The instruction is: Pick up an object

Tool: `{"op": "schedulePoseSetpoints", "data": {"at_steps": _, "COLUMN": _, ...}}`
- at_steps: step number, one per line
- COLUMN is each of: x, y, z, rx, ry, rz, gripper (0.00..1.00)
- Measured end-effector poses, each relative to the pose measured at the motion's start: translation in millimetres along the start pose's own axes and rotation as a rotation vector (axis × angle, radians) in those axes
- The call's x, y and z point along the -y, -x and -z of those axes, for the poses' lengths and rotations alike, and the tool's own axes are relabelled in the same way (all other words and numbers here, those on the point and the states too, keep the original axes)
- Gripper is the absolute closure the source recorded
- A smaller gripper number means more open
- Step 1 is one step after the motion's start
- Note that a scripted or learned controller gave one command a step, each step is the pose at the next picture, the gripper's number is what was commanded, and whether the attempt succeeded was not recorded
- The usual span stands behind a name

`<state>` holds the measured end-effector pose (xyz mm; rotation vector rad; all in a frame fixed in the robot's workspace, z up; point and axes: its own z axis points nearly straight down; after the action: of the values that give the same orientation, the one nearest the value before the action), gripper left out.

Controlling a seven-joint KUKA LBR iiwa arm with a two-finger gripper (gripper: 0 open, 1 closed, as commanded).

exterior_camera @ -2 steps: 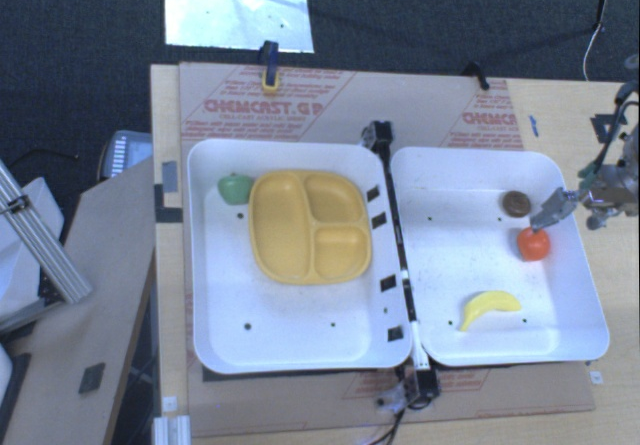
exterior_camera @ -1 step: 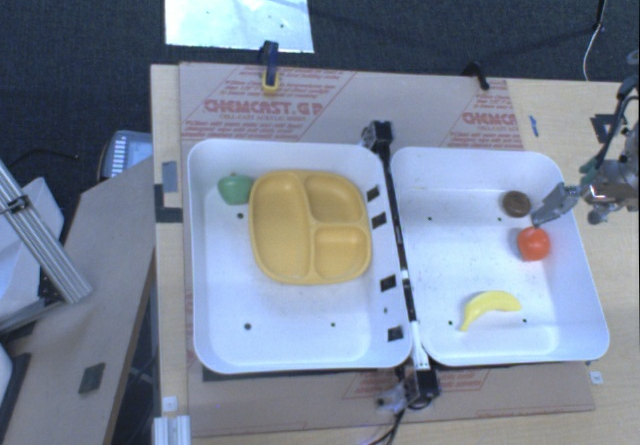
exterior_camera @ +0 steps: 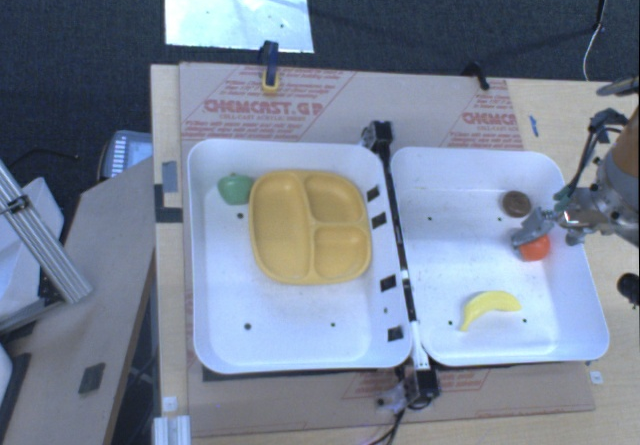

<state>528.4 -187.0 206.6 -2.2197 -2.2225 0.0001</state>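
The end effector [exterior_camera: 540, 226] is low in the right bin [exterior_camera: 440, 333], touching the orange ball [exterior_camera: 536, 249]; I cannot tell its state, so nothing looks lifted yet.
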Motion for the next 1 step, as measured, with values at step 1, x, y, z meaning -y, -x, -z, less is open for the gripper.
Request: {"op": "schedulePoseSetpoints", "data": {"at_steps": 1, "x": -10.1, "y": -3.9, "z": -52.6, "rx": 0.0, "ry": -0.001, "rz": 0.001, "gripper": 0.0}}
